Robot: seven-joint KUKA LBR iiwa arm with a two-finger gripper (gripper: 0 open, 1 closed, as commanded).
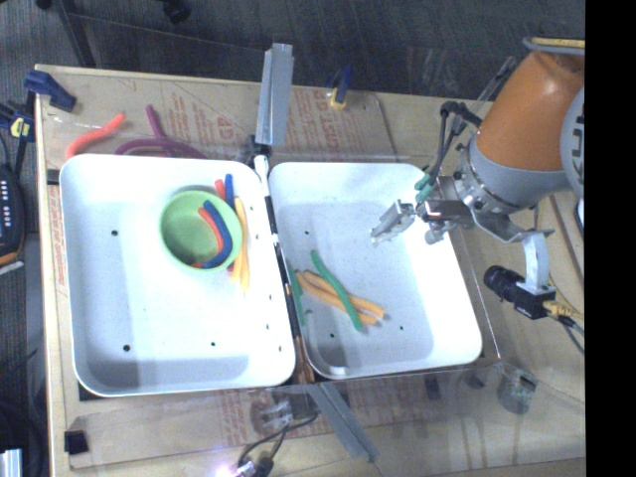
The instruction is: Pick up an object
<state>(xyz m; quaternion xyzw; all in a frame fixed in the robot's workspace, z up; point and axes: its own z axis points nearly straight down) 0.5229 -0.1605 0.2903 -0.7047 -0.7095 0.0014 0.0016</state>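
In the right bin (pixel 417 336) lie a green strip (pixel 334 286) and orange strips (pixel 328 292), crossed over one another near the bin's left middle. A further short green piece (pixel 301 309) rests at the left wall. My gripper (pixel 394 219) hangs over the upper middle of the right bin, up and to the right of the strips, its fingers apart with nothing between them. The left bin (pixel 129 326) holds a green bowl (pixel 194 229) with red, blue and orange strips (pixel 221 227) draped over its right side.
Behind the left bin lie an orange strip (pixel 94 134) and a purple loop (pixel 159 145) on the bench. A grey metal bar (pixel 273 92) stands up between the bins at the back. A black camera mount (pixel 517 288) sits right of the right bin.
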